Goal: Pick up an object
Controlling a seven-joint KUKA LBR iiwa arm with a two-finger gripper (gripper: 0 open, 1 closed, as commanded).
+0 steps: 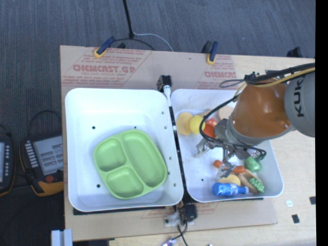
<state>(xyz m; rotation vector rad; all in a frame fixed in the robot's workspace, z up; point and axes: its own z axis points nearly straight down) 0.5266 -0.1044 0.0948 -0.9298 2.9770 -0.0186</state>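
Gripper [228,160] low over toys [238,181] in right bin [192,188], fingers spread, nothing between; pick not yet done.

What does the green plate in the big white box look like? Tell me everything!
The green plate is light green and looks like smooth plastic. It has rounded corners and three sections: two smaller ones on the camera's left side and one long one on the right. It lies flat, face up and turned a bit askew, on the floor of the left white bin, toward the near side. Nothing sits on it, and only the bin touches it.
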